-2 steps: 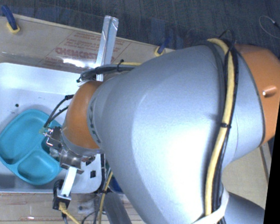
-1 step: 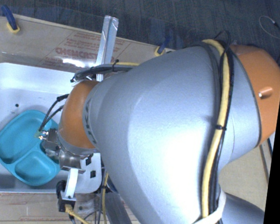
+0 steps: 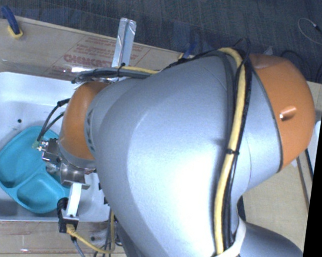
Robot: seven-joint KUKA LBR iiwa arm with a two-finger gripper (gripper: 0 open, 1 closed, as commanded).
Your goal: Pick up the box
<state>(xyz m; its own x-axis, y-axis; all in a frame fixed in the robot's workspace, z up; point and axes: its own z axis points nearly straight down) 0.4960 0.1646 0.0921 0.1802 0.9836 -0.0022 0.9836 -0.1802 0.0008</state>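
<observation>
Arm: grey with orange band, reaching in from the right, bulk covering most of the bench; wrist low over the left bin.

Gripper: at the wrist end, down over the blue tray; its state cannot be told, as the wrist hides it.

Box: cannot be made out; hidden by the arm if present. Location cannot be told.

Tray: blue, two-compartment, lying in the lower left of the bin, touching or just beside the gripper.

Step, judged: reach or descent into the bin, no grasp confirmed. Next move calls for closing on the box, not the tray, then a straight lift.

Others: cardboard sheet behind the bin; blue clamp at its far left corner; yellow cable along the arm. Obstruction: tray beside the gripper, bin wall near.
</observation>
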